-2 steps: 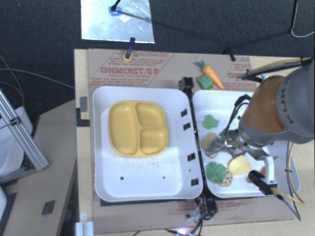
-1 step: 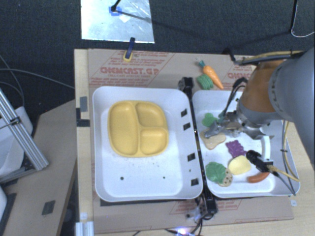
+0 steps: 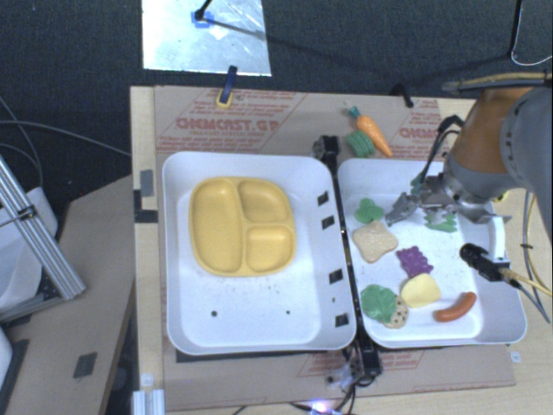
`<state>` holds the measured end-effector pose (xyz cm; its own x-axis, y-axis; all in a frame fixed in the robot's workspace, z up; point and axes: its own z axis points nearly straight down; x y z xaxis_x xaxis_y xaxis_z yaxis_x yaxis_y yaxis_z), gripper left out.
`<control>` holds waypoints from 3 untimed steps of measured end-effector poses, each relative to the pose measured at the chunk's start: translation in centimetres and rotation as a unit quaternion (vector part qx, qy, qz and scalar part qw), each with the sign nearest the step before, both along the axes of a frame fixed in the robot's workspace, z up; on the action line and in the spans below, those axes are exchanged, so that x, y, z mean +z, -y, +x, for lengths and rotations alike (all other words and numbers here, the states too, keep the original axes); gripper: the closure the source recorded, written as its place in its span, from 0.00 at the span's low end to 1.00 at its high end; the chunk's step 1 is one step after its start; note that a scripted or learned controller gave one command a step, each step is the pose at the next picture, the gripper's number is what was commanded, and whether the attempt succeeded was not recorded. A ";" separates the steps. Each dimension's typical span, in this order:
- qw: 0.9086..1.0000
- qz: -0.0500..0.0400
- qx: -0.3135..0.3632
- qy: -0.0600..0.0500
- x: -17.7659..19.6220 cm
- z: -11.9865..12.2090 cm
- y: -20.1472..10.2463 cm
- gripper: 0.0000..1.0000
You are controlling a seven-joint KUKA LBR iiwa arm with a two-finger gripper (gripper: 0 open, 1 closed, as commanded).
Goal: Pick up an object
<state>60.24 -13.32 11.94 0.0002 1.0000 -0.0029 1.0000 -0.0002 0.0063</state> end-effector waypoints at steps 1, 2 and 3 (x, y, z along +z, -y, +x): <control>1.000 0.000 0.000 0.001 -3.4 -5.3 -3.8 0.00; 1.000 0.002 0.001 0.003 -2.0 -5.0 -3.8 1.00; 1.000 0.002 0.001 0.002 -2.1 -5.0 -3.8 0.00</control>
<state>55.21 -9.56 9.85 -0.0023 1.0000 0.0002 0.9999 0.0023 0.0111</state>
